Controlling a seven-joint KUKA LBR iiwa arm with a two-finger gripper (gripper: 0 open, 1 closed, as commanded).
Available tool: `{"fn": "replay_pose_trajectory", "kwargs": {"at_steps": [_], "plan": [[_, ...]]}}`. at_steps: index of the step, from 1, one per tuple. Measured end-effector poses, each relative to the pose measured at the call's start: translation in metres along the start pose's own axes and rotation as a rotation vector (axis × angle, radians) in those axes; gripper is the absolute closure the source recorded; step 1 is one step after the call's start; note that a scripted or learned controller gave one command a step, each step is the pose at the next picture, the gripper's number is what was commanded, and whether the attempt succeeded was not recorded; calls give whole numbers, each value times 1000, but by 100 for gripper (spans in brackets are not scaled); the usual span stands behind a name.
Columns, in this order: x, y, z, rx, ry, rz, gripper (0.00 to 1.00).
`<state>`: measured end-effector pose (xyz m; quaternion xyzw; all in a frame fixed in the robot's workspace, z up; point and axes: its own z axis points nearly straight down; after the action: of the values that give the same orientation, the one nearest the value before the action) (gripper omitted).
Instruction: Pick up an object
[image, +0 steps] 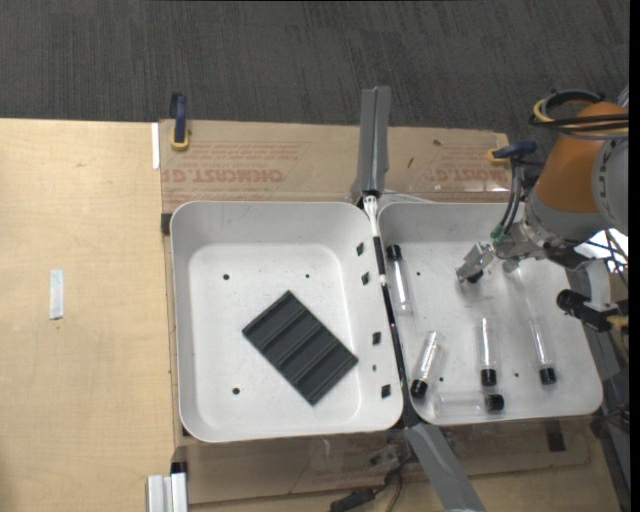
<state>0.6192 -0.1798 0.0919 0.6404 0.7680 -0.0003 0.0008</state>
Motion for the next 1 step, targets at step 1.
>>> {"fn": "replay_pose_trajectory", "kwargs": {"at_steps": [1], "plan": [[0, -1, -9, 2, -1, -2, 100]]}}
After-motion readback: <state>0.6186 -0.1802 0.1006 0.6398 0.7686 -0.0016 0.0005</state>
